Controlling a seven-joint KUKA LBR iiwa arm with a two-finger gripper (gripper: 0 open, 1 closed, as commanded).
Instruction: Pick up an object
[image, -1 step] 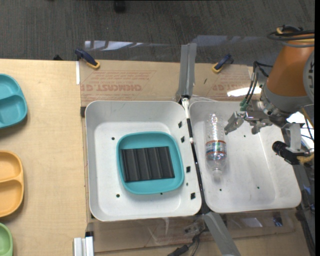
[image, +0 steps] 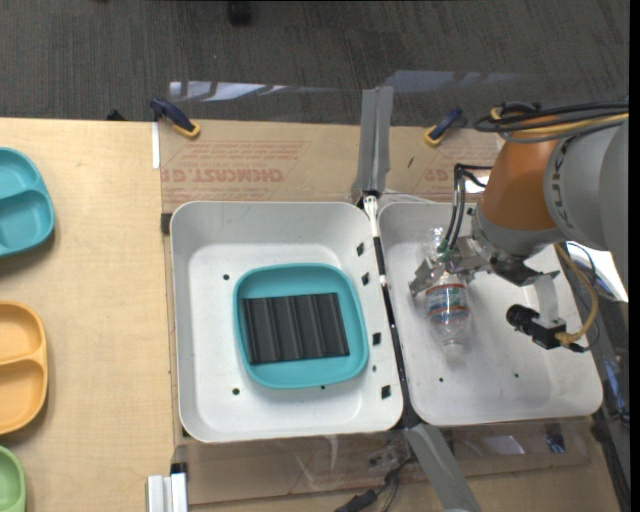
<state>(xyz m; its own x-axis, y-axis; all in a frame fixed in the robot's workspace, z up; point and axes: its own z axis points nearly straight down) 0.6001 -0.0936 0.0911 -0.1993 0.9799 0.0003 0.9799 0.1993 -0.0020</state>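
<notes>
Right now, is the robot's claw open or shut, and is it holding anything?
Gripper: it is down in the right bin, right at the top of the clear plastic bottle. Open or shut, holding or not: cannot be told.

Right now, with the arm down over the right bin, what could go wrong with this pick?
1. The clear plastic bottle lies on its side in the right bin; being round, it may roll away when touched.
2. The gripper sits at the bottle's upper end rather than its middle, so a lift might tip it or let it slip.
3. The bottle lies close to the bin's left wall, which could crowd the approach.
</notes>
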